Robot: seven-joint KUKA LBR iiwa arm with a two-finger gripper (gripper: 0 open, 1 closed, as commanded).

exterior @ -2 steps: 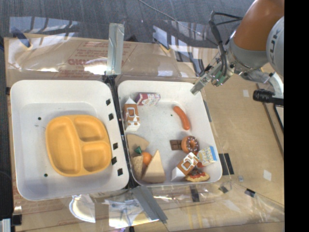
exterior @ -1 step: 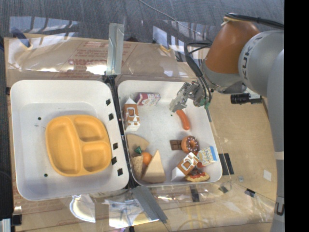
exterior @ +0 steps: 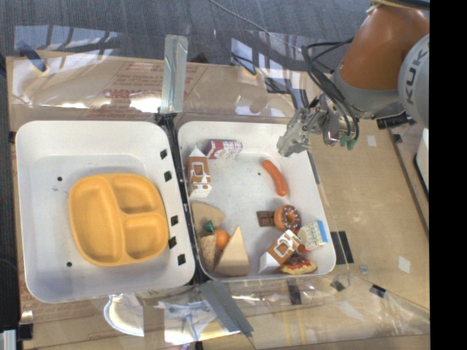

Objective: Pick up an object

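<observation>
gripper (exterior: 295, 141) hangs over the upper right corner of the right bin (exterior: 241, 133), nothing between its fingers.

i cannot tell how far the fingers are parted. the nearest pick is probably the sausage (exterior: 275, 177), just below and slightly left of the gripper, its long axis running top-left to bottom-right. the right bin also holds a doughnut (exterior: 287, 216), a cheese wedge (exterior: 233, 254) and small cartons; the left bin (exterior: 44, 141) holds a yellow divided tray (exterior: 117, 219).

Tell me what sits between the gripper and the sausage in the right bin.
Nothing visible. The gripper hangs over the right bin's upper right corner, and the sausage lies just below-left of it on bare floor, apart from the other toys.
</observation>
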